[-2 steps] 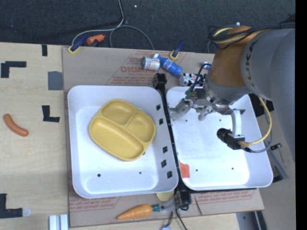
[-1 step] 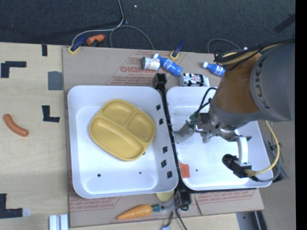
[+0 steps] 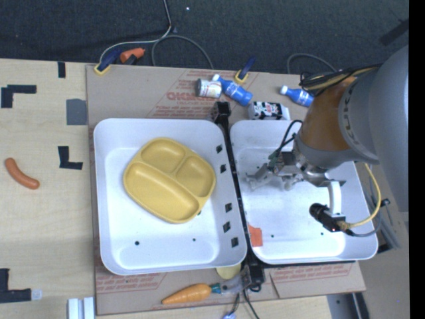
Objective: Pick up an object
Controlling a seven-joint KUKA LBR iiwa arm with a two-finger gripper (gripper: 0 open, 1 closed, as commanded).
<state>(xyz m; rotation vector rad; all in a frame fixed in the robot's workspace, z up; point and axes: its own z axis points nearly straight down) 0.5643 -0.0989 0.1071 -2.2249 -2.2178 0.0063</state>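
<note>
Camera view looks down on the gripper, low in the right bin — its grip I cannot tell. At nine o'clock — in the left bin — lies a yellow plate.

the grey arm reaches in from the right — orange band above the wrist, gripper low, pointing left.

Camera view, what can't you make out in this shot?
- The hand: it sits low in the right bin, small and blurred under the arm's wrist; whether it grips anything is unclear.
- Small yellow object below the left bin: mostly hidden by the bin's rim.
- Carton behind the right bin: print too small to read.
</note>
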